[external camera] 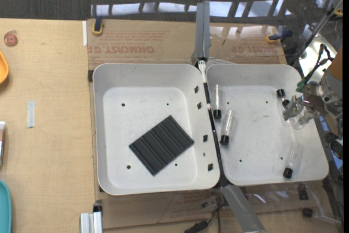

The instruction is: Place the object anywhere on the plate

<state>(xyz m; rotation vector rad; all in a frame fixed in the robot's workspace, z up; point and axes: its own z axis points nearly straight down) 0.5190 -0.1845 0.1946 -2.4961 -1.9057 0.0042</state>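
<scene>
The plate is a dark ribbed rectangle lying at a slant on the floor of the left bin. Three clear tubes with black caps lie in the right bin: one beside the left wall, one just below it, and one near the front right corner. My gripper hangs over the right bin's right edge, far from the plate. A pale, see-through shape sits right under it; whether it is held is unclear.
A small black piece lies near the right bin's back right corner. The divider between the bins carries small black clips. Cardboard lies behind the bins, and a wooden table stands to the left.
</scene>
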